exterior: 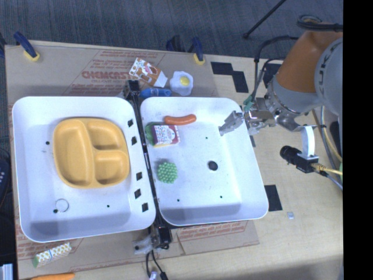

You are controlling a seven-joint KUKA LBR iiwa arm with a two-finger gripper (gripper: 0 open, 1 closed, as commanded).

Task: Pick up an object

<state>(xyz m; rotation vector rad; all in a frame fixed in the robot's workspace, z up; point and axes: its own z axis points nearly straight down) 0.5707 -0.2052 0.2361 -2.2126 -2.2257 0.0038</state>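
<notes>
Gripper [231,123], finger state unclear, hovers at the right bin's [250,174] edge; hot dog [180,119], snack packet [162,134], green ball [167,172] lie inside.

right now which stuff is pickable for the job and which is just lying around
For the job, in the right bin: sausage, packet, green ball, gripper.

Lying about: yellow tray in the left bin, snack pack, egg, wrapper.

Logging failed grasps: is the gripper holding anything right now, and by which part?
Nothing is held. The gripper hangs over the right bin's upper right edge with nothing between its fingers, apart from the hot dog.
</notes>
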